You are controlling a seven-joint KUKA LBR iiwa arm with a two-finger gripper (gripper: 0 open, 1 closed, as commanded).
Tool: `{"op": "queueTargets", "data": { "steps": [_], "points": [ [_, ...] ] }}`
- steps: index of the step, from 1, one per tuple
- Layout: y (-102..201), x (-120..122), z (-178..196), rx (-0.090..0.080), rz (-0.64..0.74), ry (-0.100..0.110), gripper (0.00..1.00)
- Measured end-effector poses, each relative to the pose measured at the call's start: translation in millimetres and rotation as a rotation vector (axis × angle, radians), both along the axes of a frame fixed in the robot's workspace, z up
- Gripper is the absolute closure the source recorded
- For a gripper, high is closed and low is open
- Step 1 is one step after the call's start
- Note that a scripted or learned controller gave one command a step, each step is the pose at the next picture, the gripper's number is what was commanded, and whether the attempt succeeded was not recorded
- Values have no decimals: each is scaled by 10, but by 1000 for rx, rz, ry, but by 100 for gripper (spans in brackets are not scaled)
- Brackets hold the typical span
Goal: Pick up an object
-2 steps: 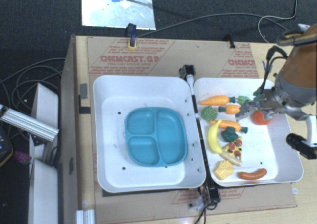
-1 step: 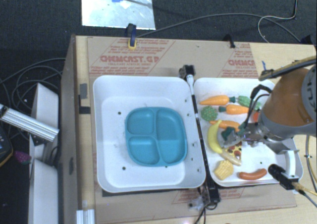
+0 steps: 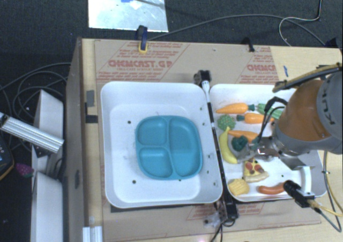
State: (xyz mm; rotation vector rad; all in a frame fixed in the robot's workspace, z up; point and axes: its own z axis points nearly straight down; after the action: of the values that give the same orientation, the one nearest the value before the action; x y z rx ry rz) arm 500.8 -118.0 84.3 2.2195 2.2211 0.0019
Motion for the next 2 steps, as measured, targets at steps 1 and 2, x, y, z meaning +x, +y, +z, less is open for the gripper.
{"op": "queueTargets", "data": {
  "steps": [1,2],
  "points": [
    [36,-140,-1,1,0,1,0],
    [40,-126,105,1,2,-2,100]
  ]
}}
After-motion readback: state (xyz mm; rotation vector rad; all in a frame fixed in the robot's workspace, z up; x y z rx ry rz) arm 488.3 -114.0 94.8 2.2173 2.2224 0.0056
